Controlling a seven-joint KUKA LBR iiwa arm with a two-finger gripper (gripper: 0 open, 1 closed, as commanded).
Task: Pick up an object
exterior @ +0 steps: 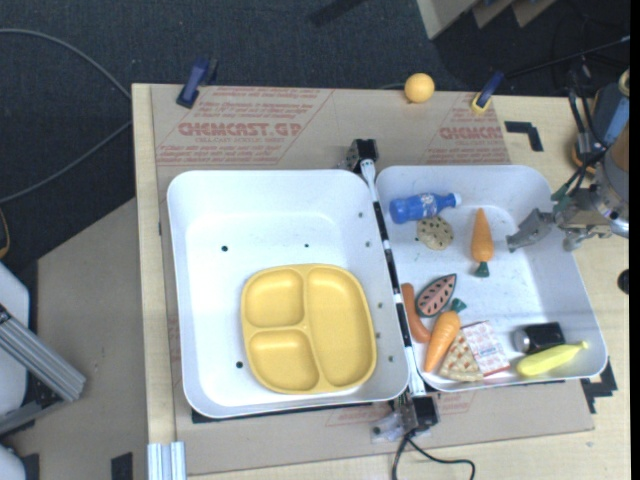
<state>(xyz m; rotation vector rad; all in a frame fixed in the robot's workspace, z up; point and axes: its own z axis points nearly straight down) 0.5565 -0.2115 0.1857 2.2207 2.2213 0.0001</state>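
carrot point(482, 235): we see it orange, upright, green-tipped | just left of gripper point(535, 230), apart | fingers: we cannot tell

Both bins point(200, 268) look like smooth white plastic with a slight sheen. The yellow divided plate point(308, 326) is plastic too, more satin than shiny. The bench top point(150, 268) reads as matt board, cardboard-ish, with red printed lettering. The banana point(550, 359) and blue bottle point(422, 206) look like glossy plastic, and the cookie point(434, 232) seems rough and speckled.
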